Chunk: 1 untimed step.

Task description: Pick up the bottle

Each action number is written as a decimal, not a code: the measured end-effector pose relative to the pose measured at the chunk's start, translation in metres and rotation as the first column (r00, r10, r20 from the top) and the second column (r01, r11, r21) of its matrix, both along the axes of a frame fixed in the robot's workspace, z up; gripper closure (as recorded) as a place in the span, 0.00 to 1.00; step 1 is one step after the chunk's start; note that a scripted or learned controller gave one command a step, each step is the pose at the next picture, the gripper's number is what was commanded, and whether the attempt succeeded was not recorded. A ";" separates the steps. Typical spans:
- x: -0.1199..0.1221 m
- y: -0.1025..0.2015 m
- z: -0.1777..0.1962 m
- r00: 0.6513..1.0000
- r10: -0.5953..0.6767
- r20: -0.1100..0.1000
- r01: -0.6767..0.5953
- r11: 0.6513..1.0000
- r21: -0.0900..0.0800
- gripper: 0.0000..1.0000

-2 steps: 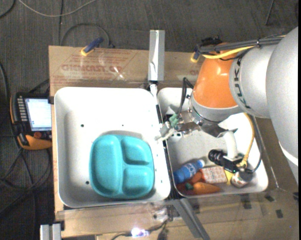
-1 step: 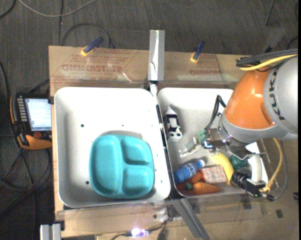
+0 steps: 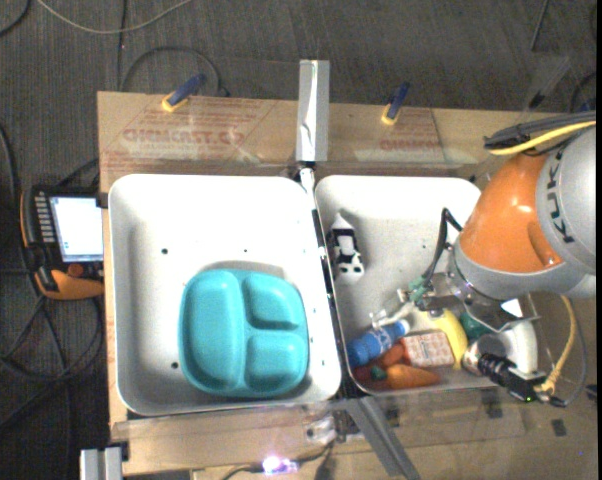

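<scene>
Arm (image 3: pixel 526 223) hovering lower right, tool (image 3: pixel 443 298) state: cannot tell. Approach step underway; bottle (image 3: pixel 379 340) lying among clutter. Next: descending, centring over bottle.

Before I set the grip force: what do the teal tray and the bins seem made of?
The teal tray looks like moulded plastic: one even colour, rounded compartments, a soft sheen. The left bin and right bin look like smooth white plastic with rounded corners and a matte finish, though painted metal can't be ruled out.

Two white bins (image 3: pixel 141 208) — one teal plate (image 3: pixel 244 331), one bottle (image 3: pixel 381 340), one carrot (image 3: pixel 409 375).
</scene>
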State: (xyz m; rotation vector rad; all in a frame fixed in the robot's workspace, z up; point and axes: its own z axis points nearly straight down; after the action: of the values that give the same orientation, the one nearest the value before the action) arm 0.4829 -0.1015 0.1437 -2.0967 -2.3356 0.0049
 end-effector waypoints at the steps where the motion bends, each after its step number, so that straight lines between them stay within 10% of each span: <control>1: 0.003 0.004 -0.054 0.961 -0.277 0.012 0.277 0.961 0.003 0.00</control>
State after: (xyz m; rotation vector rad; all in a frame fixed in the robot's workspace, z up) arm 0.4863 -0.0977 0.0893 -2.4083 -2.0244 -0.0101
